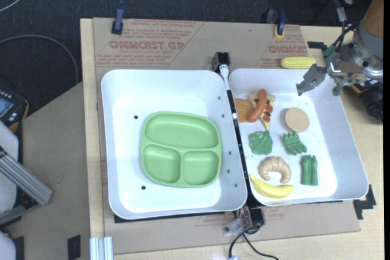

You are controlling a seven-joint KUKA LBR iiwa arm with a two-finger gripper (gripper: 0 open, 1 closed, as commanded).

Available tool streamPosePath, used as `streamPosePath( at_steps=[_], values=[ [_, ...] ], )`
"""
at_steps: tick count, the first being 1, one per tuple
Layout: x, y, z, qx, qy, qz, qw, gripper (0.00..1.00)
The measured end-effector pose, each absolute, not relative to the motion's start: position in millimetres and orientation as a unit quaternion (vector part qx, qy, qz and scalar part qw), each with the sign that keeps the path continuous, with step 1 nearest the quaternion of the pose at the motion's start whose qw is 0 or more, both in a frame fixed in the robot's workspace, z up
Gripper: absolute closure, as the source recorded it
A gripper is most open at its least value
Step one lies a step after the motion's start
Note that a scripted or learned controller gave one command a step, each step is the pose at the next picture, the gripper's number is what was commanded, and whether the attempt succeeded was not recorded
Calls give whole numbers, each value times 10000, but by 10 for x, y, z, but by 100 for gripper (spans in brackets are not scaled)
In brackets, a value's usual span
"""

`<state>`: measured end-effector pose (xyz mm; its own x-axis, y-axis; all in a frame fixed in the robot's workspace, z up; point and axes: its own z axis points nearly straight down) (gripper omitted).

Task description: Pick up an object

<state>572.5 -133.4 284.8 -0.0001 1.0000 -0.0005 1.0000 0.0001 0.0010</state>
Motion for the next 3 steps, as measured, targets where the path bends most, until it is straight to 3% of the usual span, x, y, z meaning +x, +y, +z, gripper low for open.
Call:
streamPosePath(
  at_steps=[1, 2, 3],
  values=[
    [5265, -1312, 1221, 7078, 7064, -46, -80, 0],
    [5604, -1792, 821, 7080, 7062, -12, 7, 0],
    [5260, -1746, 845, 7075, 7067, -9, -26, 0]
  ],
)
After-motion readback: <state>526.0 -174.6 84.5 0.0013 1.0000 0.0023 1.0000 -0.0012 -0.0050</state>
